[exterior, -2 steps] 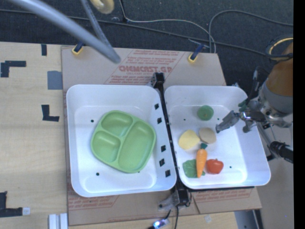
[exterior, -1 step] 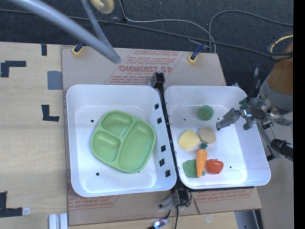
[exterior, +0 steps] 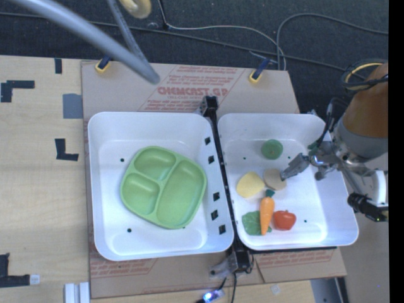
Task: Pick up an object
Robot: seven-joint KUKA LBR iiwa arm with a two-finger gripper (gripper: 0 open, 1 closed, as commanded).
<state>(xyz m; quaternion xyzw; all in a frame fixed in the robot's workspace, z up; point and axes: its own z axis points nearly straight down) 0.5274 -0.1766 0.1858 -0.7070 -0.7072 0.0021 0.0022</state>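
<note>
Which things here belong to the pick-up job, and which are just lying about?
Job:
claw
tan round piece
yellow piece
carrot
green ball
tomato
green leafy piece
right bin

Lying about:
green divided plate
left bin
cardboard sheet

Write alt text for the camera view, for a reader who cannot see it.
The arm's end effector reaches into the right bin beside a tan round piece, with toy foods around it. The left bin holds a green divided plate.
</note>
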